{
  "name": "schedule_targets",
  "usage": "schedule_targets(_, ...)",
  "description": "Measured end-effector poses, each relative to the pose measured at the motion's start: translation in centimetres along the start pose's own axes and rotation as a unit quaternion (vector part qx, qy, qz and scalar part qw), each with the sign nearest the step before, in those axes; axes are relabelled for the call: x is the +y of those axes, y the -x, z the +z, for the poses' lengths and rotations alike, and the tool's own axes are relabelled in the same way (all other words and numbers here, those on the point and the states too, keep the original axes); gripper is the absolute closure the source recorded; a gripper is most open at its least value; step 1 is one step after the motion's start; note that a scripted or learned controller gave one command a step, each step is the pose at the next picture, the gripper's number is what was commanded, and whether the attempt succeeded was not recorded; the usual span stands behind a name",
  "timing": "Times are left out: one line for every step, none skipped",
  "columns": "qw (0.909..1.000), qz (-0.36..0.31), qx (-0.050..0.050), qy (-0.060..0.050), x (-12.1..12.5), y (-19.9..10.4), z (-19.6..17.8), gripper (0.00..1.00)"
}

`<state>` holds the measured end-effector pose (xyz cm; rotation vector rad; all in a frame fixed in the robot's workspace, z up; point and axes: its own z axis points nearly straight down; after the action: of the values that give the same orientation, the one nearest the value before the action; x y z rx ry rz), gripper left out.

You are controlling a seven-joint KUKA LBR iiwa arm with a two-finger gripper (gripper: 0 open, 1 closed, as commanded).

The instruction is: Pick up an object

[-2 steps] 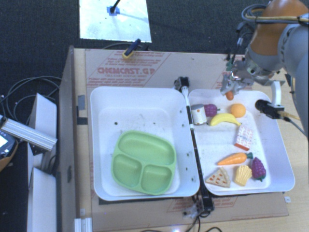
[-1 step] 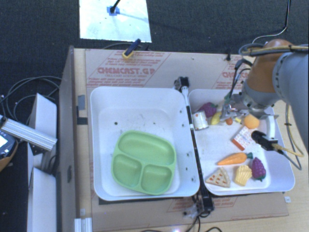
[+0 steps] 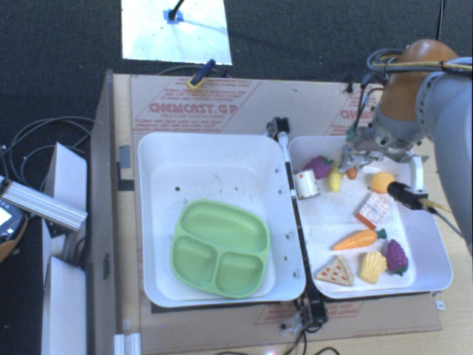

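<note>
Gripper (image 3: 353, 159): lowered over the far end of the right bin (image 3: 436, 261), beside a yellow piece (image 3: 335, 179) and a small orange piece (image 3: 352, 173). Finger state cannot be told. Nothing is seen held. A descent centred on one piece, well apart from its neighbours, is advised. Green tray (image 3: 220, 248) is set in the left bin (image 3: 159, 198).

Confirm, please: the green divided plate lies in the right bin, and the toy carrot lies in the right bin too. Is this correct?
Not quite. The camera view shows the green divided plate in the left bin, not the right one. The toy carrot does lie in the right bin, as you wrote.
</note>
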<state>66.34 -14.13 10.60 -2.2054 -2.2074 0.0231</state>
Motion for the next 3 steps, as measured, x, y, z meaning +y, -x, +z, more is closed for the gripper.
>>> schedule_targets(0.9999, 0.0, -0.003, 0.013, -7.0, 4.1, 0.3, 1.0)
schedule_targets(1.0, 0.0, 0.001, 0.0, 0.1, 6.1, 2.4, 1.0)
schedule_targets(1.0, 0.0, 0.001, 0.0, 0.0, 6.6, 2.5, 1.0)
